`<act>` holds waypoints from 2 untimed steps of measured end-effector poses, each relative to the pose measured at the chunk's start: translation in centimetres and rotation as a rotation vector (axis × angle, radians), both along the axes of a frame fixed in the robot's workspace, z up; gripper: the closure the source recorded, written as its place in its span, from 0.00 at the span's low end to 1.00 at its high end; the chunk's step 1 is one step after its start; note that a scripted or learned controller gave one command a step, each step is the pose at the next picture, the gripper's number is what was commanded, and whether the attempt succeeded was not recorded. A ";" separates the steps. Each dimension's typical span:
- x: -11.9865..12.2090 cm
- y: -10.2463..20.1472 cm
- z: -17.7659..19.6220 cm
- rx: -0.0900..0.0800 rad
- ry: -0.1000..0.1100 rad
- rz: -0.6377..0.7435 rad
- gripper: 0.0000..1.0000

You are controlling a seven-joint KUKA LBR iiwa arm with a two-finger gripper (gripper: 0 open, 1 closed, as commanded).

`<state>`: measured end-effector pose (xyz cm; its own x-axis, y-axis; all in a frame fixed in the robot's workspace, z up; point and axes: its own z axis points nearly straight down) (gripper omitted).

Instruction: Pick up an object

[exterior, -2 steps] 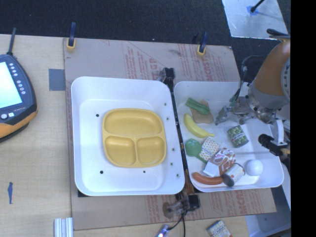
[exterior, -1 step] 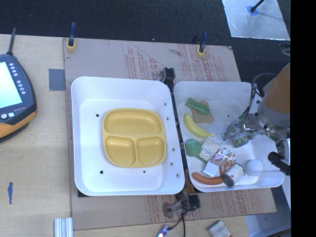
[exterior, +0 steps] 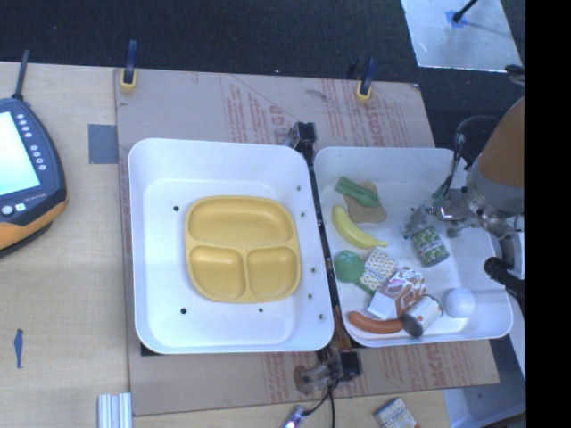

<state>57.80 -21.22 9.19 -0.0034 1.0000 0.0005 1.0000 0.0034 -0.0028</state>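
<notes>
My gripper [exterior: 434, 218] hangs low over the right part of the right bin [exterior: 393, 160], reaching in from the right under the grey and orange arm [exterior: 501, 159]. Just below it lies a small green and grey can [exterior: 430, 246], close to the gripper or touching it; I cannot tell which. Further left in this bin lie a yellow banana [exterior: 355, 229], a green piece on a brown cookie [exterior: 360, 200], a green pepper [exterior: 347, 264] and a checkered box [exterior: 378, 266]. Along the front are a red sausage [exterior: 373, 324], a patterned brown packet [exterior: 404, 284], a dark-lidded cup [exterior: 421, 316] and a white ball [exterior: 459, 303].
The left bin [exterior: 161, 239] holds a yellow divided plate [exterior: 243, 246]. An orange-edged control pendant [exterior: 25, 176] lies on the bench at far left. Two clamps [exterior: 129, 68] [exterior: 365, 78] pin the cardboard sheet at the back. A black bracket [exterior: 305, 135] sits between the bins.
</notes>
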 end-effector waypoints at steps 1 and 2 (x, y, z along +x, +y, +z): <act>0.0 -0.1 1.0 0.000 0.001 0.001 1.00; -4.1 7.6 7.2 0.000 0.001 0.004 1.00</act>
<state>53.70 -13.66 16.42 -0.0077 1.0000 0.0001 1.0000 0.0077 -0.0038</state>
